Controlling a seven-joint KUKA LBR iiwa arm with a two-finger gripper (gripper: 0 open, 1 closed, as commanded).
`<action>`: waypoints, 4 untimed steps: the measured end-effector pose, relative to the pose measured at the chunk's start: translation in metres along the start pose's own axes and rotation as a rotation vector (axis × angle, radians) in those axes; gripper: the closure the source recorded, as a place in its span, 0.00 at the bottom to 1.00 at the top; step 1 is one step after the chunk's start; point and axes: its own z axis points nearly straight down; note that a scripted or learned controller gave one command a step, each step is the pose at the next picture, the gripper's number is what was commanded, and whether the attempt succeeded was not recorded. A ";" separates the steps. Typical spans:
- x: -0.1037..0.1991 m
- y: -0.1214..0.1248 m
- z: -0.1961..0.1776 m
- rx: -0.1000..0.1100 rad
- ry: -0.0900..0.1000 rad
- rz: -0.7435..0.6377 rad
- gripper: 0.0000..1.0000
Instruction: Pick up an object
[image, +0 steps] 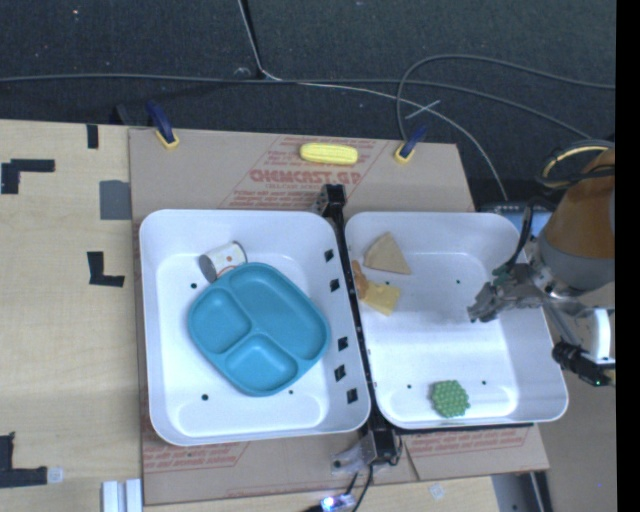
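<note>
My gripper (484, 308) hangs low over the right side of the right bin (500, 235), with nothing visible between its dark fingers. A tan wedge (386, 256) and a yellow cheese-like piece (377, 296) lie at that bin's left side. A green bumpy ball (449, 398) rests near its front edge. In the left bin (160, 300) a blue divided plate (258, 327) lies flat, with a small white cup (222, 261) on its side just behind it.
A yellow banana-like object (329, 154) lies on the cardboard behind the bins. Two blue-and-yellow clamps (163, 128) (409, 146) hold the cardboard's back edge. A black divider (345, 300) runs between the bins. Cables cross the dark floor behind.
</note>
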 end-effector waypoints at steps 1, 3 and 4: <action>0.001 -0.008 -0.048 -0.001 0.000 -0.001 1.00; 0.060 0.000 -0.087 0.002 0.003 -0.007 1.00; 0.111 0.009 -0.076 0.004 0.002 -0.006 1.00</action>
